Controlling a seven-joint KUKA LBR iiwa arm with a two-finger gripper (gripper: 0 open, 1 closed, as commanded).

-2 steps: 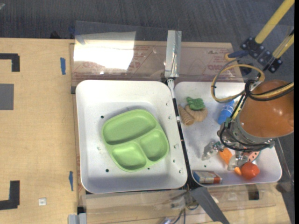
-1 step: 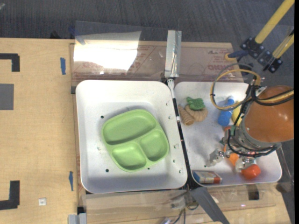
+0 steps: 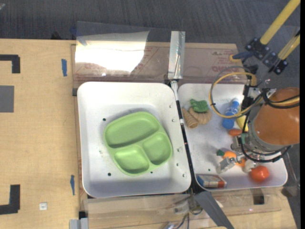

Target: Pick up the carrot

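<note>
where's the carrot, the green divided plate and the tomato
carrot (image 3: 232, 154), camera view, on its orange body beside the gripper
green divided plate (image 3: 137, 142), camera view, on the ridge between compartments
tomato (image 3: 259, 174), camera view, middle of its red skin

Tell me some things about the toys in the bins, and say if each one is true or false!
1. The green divided plate lies in the left bin. True.
2. The red tomato lies on the green plate. False: it lies in the right bin, near its front right corner.
3. The gripper is over the right bin. True, right by the small orange carrot.
4. The arm's wrist band is blue. False: it is orange.
5. A blue toy lies in the right bin. True.
6. The green plate has one single compartment. False: it has three.
</note>
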